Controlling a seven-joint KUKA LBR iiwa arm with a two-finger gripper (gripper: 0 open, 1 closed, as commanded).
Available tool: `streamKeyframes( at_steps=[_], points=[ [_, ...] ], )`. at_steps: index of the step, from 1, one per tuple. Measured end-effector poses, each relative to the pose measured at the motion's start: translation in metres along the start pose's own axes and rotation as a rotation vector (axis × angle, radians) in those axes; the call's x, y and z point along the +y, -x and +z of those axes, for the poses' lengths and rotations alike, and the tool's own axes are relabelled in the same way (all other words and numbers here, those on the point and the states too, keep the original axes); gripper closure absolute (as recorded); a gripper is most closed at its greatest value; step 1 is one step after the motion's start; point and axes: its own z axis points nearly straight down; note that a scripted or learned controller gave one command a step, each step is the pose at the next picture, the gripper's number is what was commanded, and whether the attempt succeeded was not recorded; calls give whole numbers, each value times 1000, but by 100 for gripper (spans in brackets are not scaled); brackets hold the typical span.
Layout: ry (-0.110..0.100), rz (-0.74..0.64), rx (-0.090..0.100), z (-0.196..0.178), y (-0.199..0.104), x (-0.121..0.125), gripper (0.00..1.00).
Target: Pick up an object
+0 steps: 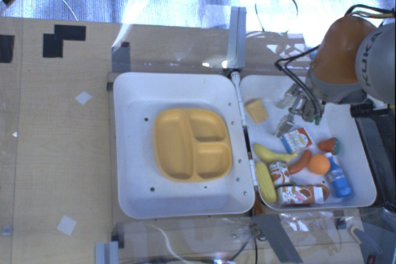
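Note:
My gripper [294, 115] hangs over the back middle of the right bin [365, 151], open, with nothing between its fingers. Its tips are just above a small blue and red carton [296, 140]. In front of the carton lie a banana [271, 153], a red sausage [300, 161], an orange [319, 164] and a strawberry-like red piece [329, 146]. A tan cheese wedge [256, 111] sits to the gripper's left. Along the bin's front are a corn cob [266, 183], a brown lying bottle [301, 195] and a blue bottle [339, 181].
The left bin [133, 108] holds a yellow divided tray [192, 144]. A raised divider [243, 133] separates the two bins. The arm's orange band [340, 49] and cables rise beyond the right bin's back right corner.

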Motion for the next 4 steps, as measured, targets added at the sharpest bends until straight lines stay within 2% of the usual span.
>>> streamKeyframes(
  at_steps=[1, 2, 3, 4],
  points=[
    [-3, 195, -3, -67, -3, -83, 0],
    [-4, 529, 8, -23, -104, -80, 0],
    [-3, 873, 2, 1, 9, -77, 0],
    [0, 864, -6, -13, 11, -75, 100]
  ],
)
